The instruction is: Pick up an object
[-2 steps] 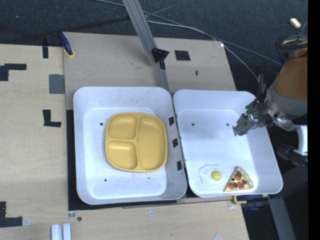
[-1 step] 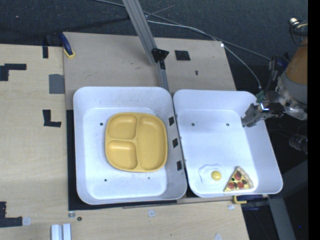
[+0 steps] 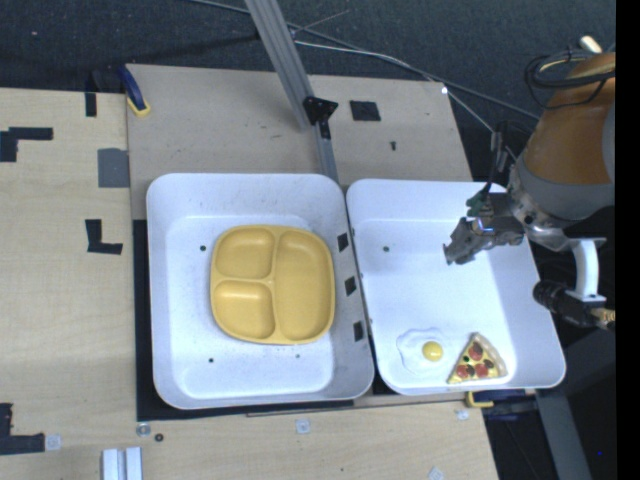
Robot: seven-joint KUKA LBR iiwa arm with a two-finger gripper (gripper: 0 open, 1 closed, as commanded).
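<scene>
A toy fried egg (image 3: 422, 350), white with a yellow yolk, lies at the near edge of the right bin (image 3: 400, 213). Beside it on the right lies a toy pizza slice (image 3: 478, 359) with red toppings. My gripper (image 3: 461, 249) hangs over the right bin's upper right part, well apart from both toys, pointing down and left. Nothing shows between its dark fingers, and how far apart they stand is unclear from this angle.
The left bin (image 3: 170, 268) holds a yellow three-compartment plate (image 3: 272, 283). A grey metal bar (image 3: 280, 38) slants across the bench behind the bins. The arm's orange band (image 3: 570, 138) is at the right edge.
</scene>
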